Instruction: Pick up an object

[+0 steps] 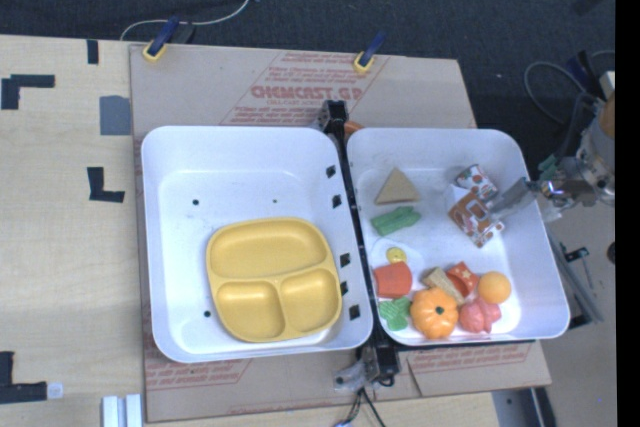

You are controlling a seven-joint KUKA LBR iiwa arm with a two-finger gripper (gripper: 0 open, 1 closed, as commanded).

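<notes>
Right bin (pixel 520 165), near edge: a small orange pumpkin (pixel 435 312), a green piece (pixel 396 313) to its left, a pink piece (pixel 479 315) to its right, an orange ball (pixel 494 288) just behind that, and a red block (pixel 393 279) with a red-and-tan piece (pixel 453 280) beside it. Mid bin: a small yellow piece (pixel 396 255), a green block (pixel 397 220), and further back a tan wedge (pixel 398 186). Right side of the same bin: the gripper (pixel 487 210), reaching in from the right, set down on a red-and-white packet (pixel 470 205); whether the jaws are spread or pinching it cannot be told. Left bin (pixel 160 155): a yellow divided tray (pixel 272 277) toward the near edge. Both bins rest on a cardboard sheet (pixel 300 85) over the worktop (pixel 60 215).
</notes>
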